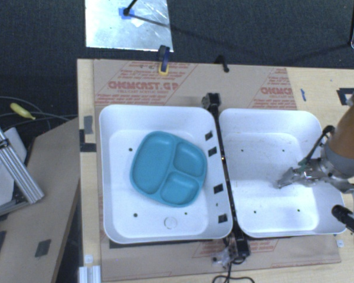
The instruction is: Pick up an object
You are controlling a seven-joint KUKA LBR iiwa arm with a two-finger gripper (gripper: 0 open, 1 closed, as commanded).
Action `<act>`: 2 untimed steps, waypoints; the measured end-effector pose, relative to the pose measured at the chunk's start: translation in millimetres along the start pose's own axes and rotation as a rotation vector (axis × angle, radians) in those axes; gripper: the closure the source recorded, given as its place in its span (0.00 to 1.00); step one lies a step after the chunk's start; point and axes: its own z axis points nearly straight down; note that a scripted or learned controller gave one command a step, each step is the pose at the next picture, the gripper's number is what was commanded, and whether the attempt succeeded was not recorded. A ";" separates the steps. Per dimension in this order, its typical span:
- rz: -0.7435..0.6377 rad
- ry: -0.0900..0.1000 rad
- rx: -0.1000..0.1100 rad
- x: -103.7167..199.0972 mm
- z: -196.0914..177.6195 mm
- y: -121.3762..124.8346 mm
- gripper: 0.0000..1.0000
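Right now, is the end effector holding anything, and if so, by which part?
Nothing is held. The end effector sits over the bare floor of the right bin, while the blue divided plate lies untouched in the left bin.

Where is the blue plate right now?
The blue plate lies in the middle of the left bin, far from the gripper, which is over the right bin.

Even, bright overhead light, cool in tone. White bins [265,128] near blown out, little surface detail on their floors. Soft shadow only, hugging the bin walls and under the blue tray [165,167]. Glare patch on the silver sheet [130,16] at top. Dark carpet reads noisy. Focus fair at centre; end effector [289,178] slightly smeared.
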 end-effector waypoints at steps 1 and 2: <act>-0.002 0.001 -0.002 2.0 -0.4 -36.0 0.00; -0.012 0.000 -0.008 46.2 -1.2 13.1 0.00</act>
